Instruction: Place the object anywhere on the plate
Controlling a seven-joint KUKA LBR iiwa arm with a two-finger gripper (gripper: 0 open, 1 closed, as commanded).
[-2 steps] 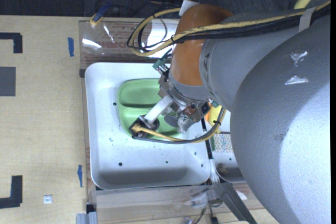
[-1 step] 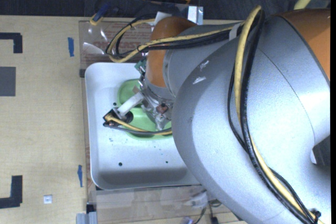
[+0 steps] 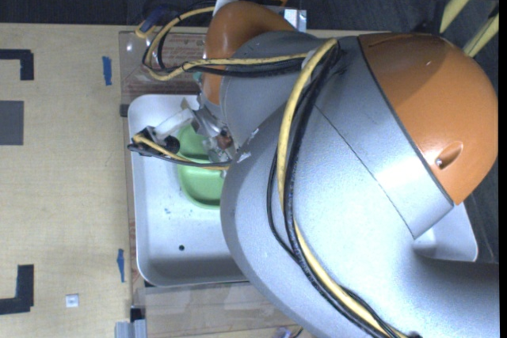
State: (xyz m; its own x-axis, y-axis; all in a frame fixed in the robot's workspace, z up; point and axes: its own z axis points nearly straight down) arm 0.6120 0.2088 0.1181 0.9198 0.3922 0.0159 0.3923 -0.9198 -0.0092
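The grey arm (image 3: 356, 194) fills most of the view and covers much of the white bin (image 3: 154, 241). The end effector (image 3: 207, 140) sits low over the near edge of a green plate (image 3: 202, 184), which lies in the bin's upper half. Whether the end effector is open or closed cannot be told. The object is hidden, perhaps under the wrist. A dark speck (image 3: 181, 248) lies on the bin floor below the plate. Blue tape (image 3: 107, 71) marks the tabletop (image 3: 55, 186).
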